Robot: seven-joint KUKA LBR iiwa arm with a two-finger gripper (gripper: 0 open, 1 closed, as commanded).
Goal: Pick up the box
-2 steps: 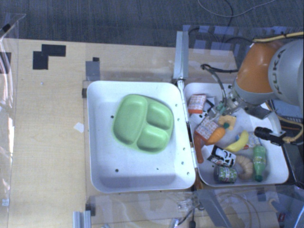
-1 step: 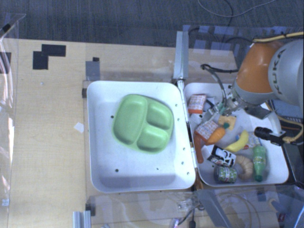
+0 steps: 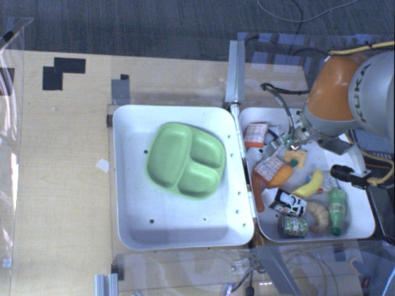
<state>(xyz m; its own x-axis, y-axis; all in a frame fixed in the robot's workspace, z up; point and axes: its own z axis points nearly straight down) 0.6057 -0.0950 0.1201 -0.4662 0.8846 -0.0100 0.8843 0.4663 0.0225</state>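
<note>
A small white box with orange-red print lies at the far left corner of the right bin. A black-and-white carton lies nearer the front of the same bin. My gripper hangs low over the back middle of that bin, just right of the white box and above a yellow item. The wrist and the orange band rise behind it. I see nothing gripped.
The right bin also holds a checkered packet, a carrot, a banana, a can, a pastry ring and a green bottle. A green divided tray lies in the left bin.
</note>
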